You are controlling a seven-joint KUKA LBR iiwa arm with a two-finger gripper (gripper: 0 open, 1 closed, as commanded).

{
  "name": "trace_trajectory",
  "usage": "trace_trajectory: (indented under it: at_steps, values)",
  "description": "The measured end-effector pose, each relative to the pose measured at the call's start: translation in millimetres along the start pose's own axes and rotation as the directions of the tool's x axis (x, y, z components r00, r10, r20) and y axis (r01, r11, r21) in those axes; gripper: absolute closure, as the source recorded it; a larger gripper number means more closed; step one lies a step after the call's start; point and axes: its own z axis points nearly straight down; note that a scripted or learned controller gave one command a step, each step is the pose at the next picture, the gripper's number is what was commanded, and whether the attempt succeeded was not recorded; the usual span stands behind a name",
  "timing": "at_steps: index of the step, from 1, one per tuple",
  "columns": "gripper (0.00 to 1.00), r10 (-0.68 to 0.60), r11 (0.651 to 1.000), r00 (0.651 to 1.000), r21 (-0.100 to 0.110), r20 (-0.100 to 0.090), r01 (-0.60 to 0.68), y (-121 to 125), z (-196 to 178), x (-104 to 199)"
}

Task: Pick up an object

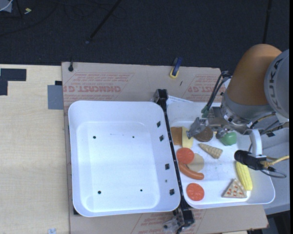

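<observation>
My gripper (198, 129) hangs low over the back left part of the right bin (263, 195), reaching in from the right. Directly beneath and beside it lie a brown rounded piece (204, 136), a yellow cheese block (187, 140) and an orange-brown slice (177, 135). A green ball (228, 139) sits just right of the gripper, partly hidden by the wrist. Farther forward are a red tomato (185, 155), a tan wedge (211, 151), a sausage (192, 172), a red disc (195, 192), a corn cob (243, 175) and a pizza slice (234, 189). Nothing shows held.
The left bin (78, 130) stands against the right one, with a black clip-lined divider (169, 150) between them. Both rest on cardboard (117, 82) on a wooden bench. The arm's orange band (256, 74) looms over the right bin's back right corner.
</observation>
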Motion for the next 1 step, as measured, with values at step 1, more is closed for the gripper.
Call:
trace_trajectory:
  at_steps: [1]
  values:
    - [0.0, 0.004, 1.0, 1.0, -0.001, 0.0, -0.004, 11.7, 101.7, -1.1]
